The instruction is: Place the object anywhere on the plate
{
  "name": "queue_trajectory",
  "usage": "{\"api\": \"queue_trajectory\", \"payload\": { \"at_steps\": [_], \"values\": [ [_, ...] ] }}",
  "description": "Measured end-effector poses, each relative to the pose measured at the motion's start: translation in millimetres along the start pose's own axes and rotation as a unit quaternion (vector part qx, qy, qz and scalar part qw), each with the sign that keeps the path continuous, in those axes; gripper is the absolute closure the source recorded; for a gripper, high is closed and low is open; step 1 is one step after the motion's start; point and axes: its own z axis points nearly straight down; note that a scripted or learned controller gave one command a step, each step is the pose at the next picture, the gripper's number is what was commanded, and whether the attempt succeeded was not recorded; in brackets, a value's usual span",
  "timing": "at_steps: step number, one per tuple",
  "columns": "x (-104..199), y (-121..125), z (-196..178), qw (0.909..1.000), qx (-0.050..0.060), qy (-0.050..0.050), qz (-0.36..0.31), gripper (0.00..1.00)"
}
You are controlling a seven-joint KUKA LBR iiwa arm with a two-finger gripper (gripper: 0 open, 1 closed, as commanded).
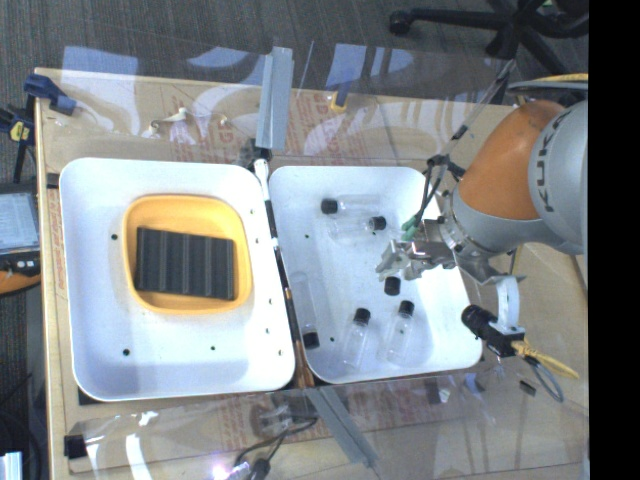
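Over the right-hand shallow white bin [300, 203], near its right wall, the two-finger gripper [403, 258] hangs low among several small clear vials with black caps. One vial [335, 207] lies toward the bin's upper left, another [374, 224] just right of it, one black cap [392, 286] sits just below the gripper, and two more vials [358, 330] [401, 323] lie nearer the front wall.

By my reading the pick is the step in hand: no vial is visibly between the fingers, and whether the jaws are wide or narrow I cannot tell, since the metal parts blur together.

The yellow rounded plate with a dark ribbed centre [185, 213] rests in the left-hand white bin [90, 348], well apart from every vial. The next move probably calls for closing squarely on one slippery vial, lifting and carrying it leftward across both bin walls.

The grey arm with its orange band [510, 178] reaches in from the right, wrist bent downward toward the bin.
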Motion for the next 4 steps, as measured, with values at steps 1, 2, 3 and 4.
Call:
{"api": "queue_trajectory", "payload": {
  "at_steps": [1, 2, 3, 4],
  "values": [
    [62.7, 23.1, -109.6, 0.9961, -0.001, 0.0, -0.088, 1.0],
    [108.1, 56.5, -2.3, 0.9819, 0.001, 0.0, -0.189, 1.0],
    [212.9, 54.6, -28.0, 0.9735, 0.0, 0.0, -0.229, 1.0],
    [212.6, 54.7, -28.1, 0.9735, 0.0, 0.0, -0.229, 0.0]
  ]
}}
